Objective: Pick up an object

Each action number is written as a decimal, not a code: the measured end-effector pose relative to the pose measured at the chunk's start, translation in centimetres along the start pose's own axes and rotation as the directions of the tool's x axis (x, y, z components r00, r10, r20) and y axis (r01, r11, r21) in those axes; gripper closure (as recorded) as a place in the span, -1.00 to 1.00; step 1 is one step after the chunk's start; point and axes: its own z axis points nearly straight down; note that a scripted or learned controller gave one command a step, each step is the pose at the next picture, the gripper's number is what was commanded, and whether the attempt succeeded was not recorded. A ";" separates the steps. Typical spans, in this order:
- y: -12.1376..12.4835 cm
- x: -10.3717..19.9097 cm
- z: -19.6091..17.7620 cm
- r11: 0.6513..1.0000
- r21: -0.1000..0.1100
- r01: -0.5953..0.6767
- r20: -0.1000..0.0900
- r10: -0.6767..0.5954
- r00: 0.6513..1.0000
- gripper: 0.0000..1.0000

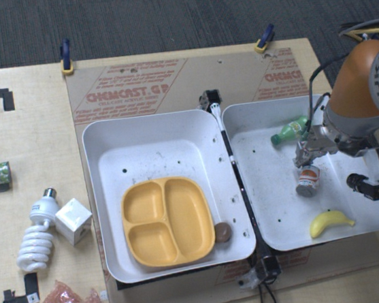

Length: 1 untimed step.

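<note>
Grey two-finger gripper (307, 158) in right white bin (274, 226), fingers closed around top of small cylindrical can with red-and-white label (308, 181), can tilted, long axis toward bin's near edge, smooth curved yellow banana (330, 222) near the near-right corner

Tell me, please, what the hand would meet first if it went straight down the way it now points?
Most likely the small can lying in the right bin: the hand hangs just above its top end. Depth is unclear from this slanted view, so it might already touch.
</note>
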 end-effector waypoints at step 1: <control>0.0 0.0 0.0 1.000 0.000 0.000 0.000 0.000 1.000 -1.00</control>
